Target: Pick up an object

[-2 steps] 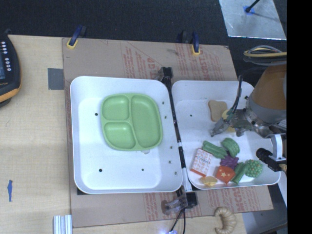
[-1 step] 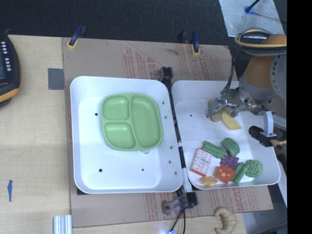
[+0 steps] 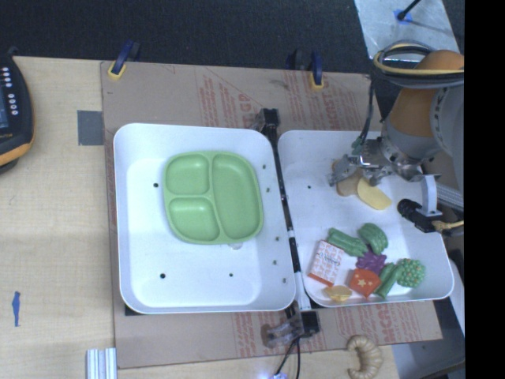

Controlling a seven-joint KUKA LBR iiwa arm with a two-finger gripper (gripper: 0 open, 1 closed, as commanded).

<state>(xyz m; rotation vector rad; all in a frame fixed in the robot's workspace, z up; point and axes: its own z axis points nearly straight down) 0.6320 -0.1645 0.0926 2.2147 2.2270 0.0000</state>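
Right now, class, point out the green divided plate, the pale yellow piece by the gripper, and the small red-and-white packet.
green divided plate [image 3: 214, 197], camera view, centre ridge.
pale yellow piece [image 3: 374, 197], camera view, its middle.
red-and-white packet [image 3: 326, 261], camera view, its face.

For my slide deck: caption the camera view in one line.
Arm's claw low over yellow and tan toy food in the right bin; green divided plate sits in the left bin.

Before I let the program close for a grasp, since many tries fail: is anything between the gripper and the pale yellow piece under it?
Nothing visible. The gripper sits right above the pale yellow piece in the right bin; the other toys lie nearer the front.
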